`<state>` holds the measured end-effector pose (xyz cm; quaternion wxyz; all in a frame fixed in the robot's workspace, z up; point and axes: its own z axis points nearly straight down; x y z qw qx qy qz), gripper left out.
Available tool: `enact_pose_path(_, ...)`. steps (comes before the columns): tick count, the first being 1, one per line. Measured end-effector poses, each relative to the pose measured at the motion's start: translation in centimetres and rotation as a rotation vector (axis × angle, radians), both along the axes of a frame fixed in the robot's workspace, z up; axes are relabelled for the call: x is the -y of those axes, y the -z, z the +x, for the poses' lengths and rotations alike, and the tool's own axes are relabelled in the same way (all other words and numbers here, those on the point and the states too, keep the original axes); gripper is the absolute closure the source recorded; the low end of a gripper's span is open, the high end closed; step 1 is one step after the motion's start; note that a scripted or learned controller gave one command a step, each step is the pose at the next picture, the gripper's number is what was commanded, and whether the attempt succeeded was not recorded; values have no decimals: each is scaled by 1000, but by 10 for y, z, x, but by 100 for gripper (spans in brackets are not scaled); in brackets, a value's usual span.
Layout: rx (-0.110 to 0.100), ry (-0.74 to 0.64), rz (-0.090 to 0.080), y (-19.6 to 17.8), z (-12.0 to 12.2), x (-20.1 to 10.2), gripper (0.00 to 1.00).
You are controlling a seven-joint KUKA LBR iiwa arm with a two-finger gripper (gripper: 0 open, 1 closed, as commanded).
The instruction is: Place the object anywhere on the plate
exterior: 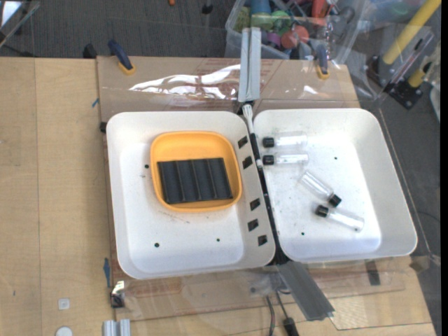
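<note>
In the right bin, on the arm's entry side, four capped tubes lie loose; the orange plate waits beyond. The gripper's width cannot be told. Best to pinch one tube squarely mid-length.

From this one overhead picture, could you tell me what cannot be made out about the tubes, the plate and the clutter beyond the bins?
- The four clear tubes in the right bin: too small and transparent to tell whether they hold anything.
- The dark ribbed insert on the orange plate: it covers the plate's floor.
- The box of colourful items at the top: cut off by the upper edge and blurred.
</note>
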<state>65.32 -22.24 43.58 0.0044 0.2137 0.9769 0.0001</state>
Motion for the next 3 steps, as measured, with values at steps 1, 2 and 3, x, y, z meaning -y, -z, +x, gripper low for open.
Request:
enact_pose_path(1,1,-291,-2,0,8,-1,100)
enact_pose_path(2,-1,-350,-2,0,7,-1,100)
enact_pose_path(3,2,-638,-5,0,12,-1,100)
